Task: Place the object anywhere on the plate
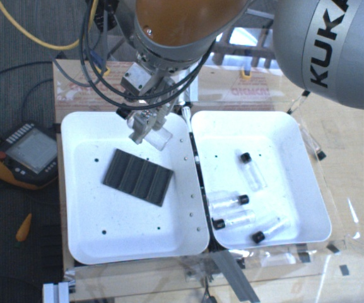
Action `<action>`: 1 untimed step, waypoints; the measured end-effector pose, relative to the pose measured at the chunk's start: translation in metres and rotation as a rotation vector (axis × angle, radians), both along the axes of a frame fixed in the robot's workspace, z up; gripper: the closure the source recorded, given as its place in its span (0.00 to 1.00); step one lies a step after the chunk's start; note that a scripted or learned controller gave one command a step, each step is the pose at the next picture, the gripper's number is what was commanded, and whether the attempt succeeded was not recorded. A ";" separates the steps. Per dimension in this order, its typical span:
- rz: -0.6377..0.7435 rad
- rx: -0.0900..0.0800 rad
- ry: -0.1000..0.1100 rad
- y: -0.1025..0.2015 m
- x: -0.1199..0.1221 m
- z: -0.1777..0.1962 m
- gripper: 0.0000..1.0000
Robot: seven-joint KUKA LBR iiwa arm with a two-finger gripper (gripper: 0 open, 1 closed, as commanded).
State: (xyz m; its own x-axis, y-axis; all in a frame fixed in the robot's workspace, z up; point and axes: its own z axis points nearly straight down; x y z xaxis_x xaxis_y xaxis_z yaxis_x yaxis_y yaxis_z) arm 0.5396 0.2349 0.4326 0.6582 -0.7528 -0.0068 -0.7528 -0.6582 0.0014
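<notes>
Wooden desk (352, 188) carries two white bins side by side, dark carpet and cables beyond at 9 and 11 o'clock. Left bin (81, 232) holds the plate (137, 177), a dark ribbed slab lying flat near its middle. Right bin (308, 169) has several clear vials with black caps (237, 201) scattered toward 5 o'clock. Claw (145, 126) sits over the left bin's far edge, at about 1 o'clock from the plate, and appears closed on a clear vial (158, 137) that pokes out below it toward 4 o'clock. The vial is not yet above the plate, just beside its upper right corner. Risks, as I judge them: the vial is tilted and gripped near one end, so it may slip; released here it lands on bin floor; round glass can roll off the ribbed slab if dropped from height.
</notes>
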 end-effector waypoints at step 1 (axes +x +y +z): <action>0.326 0.003 -0.001 -0.001 0.057 -0.001 1.00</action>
State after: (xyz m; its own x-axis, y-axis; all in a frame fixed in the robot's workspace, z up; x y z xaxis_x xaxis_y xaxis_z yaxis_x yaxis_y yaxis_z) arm 0.5968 0.2343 0.4316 0.8645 -0.5027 -0.0075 -0.5027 -0.8645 -0.0017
